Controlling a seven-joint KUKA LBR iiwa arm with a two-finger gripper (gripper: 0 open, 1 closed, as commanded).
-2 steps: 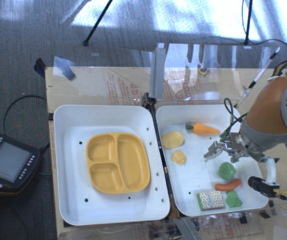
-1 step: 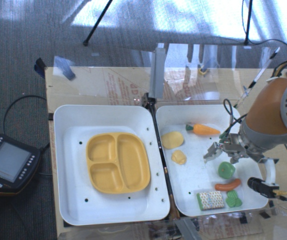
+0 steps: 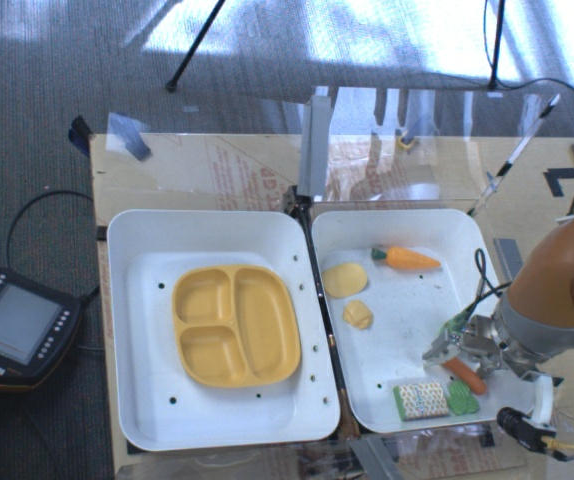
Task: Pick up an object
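Down at the lower right of the right-hand shallow white plastic bin (image 3: 437, 230), the metal two-finger gripper (image 3: 459, 353) hangs low over the bin floor at the end of the grey arm with its orange band (image 3: 552, 278); whether its fingers are spread or clenched cannot be told from this slanted view, and nothing can be made out between them. Just beside its tip, and partly under it, lies a small orange-red elongated piece, smooth like a toy carrot or sausage (image 3: 466, 375), with a scrap of green showing near the gripper body. Near that, towards the bin's front wall, sits a flat rectangular block with a pale dotted top and green edge (image 3: 421, 399), touching or nearly touching a bumpy green lump (image 3: 462, 398) on its right. Further off, towards the middle of the bin, rest a small pale-yellow lumpy piece (image 3: 358, 315) and, just behind it, a flat rounded pale-yellow disc (image 3: 345, 279); well apart from the gripper, near the back, lies a glossy orange toy carrot with a green stub (image 3: 407, 259). The left-hand white bin (image 3: 142, 258) holds a yellow plastic three-compartment plate with rounded corners (image 3: 236, 325). Both bins stand on a plywood bench (image 3: 197, 173), and a dark handheld control pendant with a grey screen (image 3: 17, 326) lies on the carpet to the left.
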